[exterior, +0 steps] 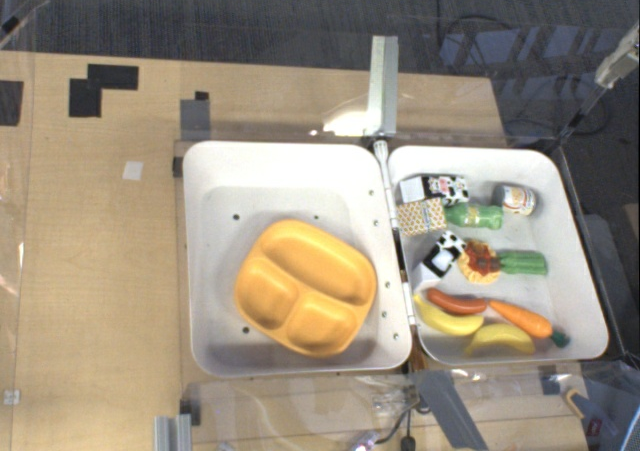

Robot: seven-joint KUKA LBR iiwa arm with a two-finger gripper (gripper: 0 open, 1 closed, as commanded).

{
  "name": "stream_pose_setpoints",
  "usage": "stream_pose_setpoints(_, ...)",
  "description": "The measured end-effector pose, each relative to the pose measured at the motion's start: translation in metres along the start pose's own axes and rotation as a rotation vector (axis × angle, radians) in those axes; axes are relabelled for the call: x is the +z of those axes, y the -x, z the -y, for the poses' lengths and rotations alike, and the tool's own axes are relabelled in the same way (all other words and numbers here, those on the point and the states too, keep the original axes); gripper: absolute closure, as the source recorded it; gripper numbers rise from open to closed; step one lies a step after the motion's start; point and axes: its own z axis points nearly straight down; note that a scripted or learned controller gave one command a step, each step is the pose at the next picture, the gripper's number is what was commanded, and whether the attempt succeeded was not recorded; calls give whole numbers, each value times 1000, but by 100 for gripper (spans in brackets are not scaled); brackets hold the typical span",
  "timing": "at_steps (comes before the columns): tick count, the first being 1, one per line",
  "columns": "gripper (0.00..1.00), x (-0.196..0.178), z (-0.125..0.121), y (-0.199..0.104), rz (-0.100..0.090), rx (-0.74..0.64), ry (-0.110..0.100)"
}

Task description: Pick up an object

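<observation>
Progress: nothing lifted yet, by my reading. Every candidate object sits in the right bin [580,269], centre-right of frame: carrot [522,319], bananas [470,331], green bottle [473,216], small can [517,200]. Left bin [200,239] holds a yellow divided plate [305,285]. Gripper state: cannot tell. Whole pick remains to do.

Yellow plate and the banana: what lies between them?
In the camera view, the yellow plate sits in the left bin, the banana in the right bin. Between them lie bare left-bin floor and the two bins' adjoining rims.
</observation>
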Motion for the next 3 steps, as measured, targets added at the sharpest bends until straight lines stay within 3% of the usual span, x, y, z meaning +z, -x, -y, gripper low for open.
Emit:
stream_pose_setpoints(1,100,-2,50,-67,-1,-140,-1)
stream_pose_setpoints(2,100,-2,81,-111,-1,-161,-1)
stream_pose_setpoints(3,100,-1,-4,-163,-2,-362,1)
